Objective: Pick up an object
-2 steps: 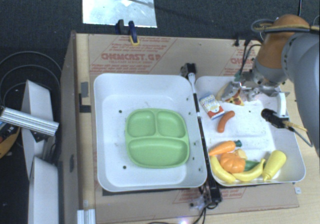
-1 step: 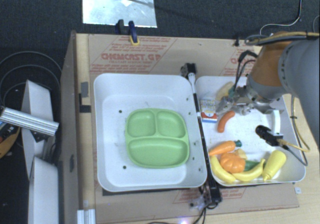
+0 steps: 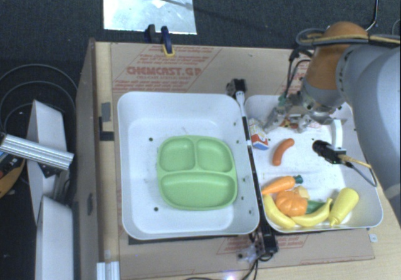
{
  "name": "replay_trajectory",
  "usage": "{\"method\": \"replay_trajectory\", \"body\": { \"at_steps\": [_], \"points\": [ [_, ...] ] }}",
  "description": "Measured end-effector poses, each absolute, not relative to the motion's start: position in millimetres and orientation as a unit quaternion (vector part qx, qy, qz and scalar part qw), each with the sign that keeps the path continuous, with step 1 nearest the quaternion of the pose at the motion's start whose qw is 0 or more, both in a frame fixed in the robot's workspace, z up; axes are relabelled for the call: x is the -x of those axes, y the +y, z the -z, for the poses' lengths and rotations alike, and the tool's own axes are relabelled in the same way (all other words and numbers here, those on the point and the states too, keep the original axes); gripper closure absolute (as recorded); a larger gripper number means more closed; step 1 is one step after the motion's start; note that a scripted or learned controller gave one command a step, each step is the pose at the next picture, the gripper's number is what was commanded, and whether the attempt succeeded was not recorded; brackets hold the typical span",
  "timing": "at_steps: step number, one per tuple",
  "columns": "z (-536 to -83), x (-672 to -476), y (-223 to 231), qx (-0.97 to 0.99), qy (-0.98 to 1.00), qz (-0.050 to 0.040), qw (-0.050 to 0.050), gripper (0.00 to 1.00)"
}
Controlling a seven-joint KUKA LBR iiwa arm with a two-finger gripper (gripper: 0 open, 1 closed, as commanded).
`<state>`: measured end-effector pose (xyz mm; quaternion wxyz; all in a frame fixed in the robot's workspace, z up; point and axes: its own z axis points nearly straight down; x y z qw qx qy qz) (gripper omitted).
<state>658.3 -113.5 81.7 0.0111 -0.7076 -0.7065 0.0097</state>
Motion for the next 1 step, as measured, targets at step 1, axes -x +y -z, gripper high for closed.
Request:
{"method": "replay_trajectory", "body": {
  "at_steps": [1],
  "points": [
    [-191.3,-619.1,-74.8,0.705,-0.710,0.0029,-0.002,0.00]
  ]
}}
